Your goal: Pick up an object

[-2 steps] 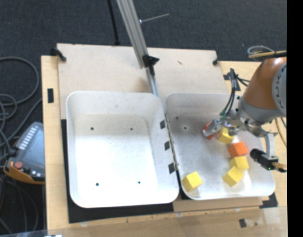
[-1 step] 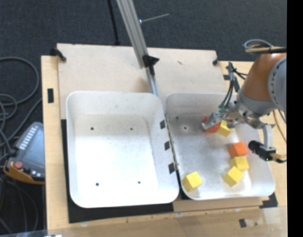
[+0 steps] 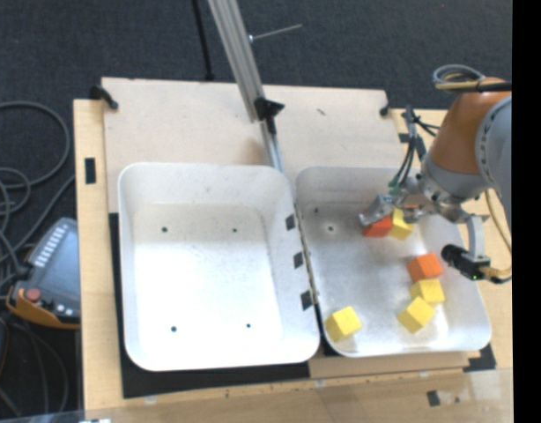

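Camera view, end effector (image 3: 384, 216) over orange block (image 3: 377, 227)

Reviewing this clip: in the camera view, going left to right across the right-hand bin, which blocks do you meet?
Yellow block near the bin's front-left → orange-red block at the gripper → yellow block beside it. The cluster further right, one orange and two yellow blocks, overlaps left to right, so I leave it unordered.

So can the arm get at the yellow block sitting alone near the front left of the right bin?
Probably yes. That yellow block lies apart from the other blocks on open bin floor, though close to the bin's wall, which could crowd the gripper.
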{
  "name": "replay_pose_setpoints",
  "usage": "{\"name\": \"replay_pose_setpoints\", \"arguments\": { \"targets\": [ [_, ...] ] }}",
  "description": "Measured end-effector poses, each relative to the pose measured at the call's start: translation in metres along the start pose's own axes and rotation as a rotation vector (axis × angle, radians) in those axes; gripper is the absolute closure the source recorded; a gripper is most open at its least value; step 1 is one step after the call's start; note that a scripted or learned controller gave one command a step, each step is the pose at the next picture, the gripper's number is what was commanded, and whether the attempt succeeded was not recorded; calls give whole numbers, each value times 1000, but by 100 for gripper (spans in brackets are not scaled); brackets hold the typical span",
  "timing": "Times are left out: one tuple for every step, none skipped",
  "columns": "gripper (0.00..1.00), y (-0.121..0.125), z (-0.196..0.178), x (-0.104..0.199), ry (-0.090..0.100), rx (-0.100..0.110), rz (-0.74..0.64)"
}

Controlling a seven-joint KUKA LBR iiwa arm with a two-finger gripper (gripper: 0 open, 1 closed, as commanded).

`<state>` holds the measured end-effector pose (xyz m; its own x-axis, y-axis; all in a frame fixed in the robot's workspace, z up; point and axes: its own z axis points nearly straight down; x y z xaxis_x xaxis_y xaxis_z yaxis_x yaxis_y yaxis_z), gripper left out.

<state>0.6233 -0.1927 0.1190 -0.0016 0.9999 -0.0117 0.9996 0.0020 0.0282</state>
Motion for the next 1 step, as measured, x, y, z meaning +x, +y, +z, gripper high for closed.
{"name": "replay_pose_setpoints", "arguments": {
  "targets": [
    [100, 3, -13, -1, -3, -6, -5]
  ]
}}
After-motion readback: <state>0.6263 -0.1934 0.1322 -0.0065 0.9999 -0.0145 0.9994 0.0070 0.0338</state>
